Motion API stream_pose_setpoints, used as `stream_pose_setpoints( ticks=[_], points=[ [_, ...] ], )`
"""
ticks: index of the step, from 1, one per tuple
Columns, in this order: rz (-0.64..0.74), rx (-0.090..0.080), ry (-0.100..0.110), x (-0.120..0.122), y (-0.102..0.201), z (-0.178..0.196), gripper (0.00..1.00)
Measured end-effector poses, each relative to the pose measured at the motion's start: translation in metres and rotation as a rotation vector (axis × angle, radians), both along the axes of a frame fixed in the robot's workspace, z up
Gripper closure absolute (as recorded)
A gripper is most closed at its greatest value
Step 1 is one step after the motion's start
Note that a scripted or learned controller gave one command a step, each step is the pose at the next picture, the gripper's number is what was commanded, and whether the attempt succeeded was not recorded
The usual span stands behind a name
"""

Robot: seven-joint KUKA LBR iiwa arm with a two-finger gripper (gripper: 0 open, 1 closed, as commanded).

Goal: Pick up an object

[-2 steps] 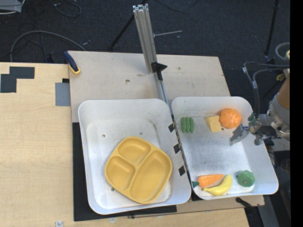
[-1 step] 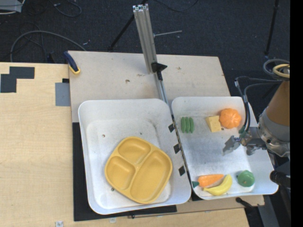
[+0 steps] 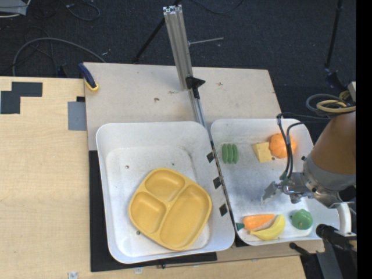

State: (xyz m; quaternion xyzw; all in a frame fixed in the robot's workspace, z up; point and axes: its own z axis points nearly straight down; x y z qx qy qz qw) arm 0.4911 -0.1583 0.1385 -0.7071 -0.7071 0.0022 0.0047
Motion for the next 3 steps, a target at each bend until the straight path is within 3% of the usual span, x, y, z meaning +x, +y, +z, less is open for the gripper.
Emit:
stream_pose_setpoints(
  ticks=[1, 2, 3],
  points=[
    [0.0, 0.0, -0.009, 0.002, -0.001, -0.046, 0.0],
    [-0.003, 0.008, -0.015, 0.005, 0.001, -0.032, 1.0],
    [0.002, -0.004, -0.011, 0.011, 0.007, 0.014, 1.0]
  ],
)
